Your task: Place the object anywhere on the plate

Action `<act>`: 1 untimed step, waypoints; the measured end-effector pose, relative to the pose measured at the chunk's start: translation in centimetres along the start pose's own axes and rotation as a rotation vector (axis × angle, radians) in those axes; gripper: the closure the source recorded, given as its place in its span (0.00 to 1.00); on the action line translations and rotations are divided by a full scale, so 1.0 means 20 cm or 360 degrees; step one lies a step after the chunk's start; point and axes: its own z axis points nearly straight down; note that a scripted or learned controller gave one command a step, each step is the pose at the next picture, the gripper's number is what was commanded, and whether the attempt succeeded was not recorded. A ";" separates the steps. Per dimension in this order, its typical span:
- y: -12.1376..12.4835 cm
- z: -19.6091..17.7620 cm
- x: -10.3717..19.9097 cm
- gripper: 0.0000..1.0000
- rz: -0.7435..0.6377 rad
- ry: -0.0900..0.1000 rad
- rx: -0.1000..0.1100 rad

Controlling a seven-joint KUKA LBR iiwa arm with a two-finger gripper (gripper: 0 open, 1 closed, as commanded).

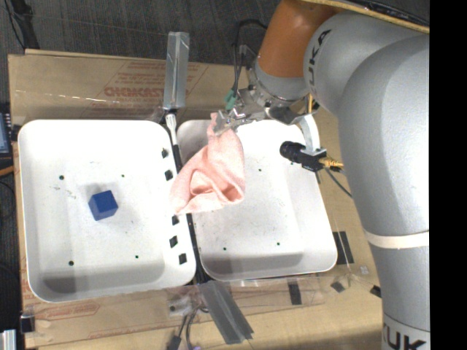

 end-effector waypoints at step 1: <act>0.00 -0.09 0.01 1.00 -0.0011 -0.0001 -0.0002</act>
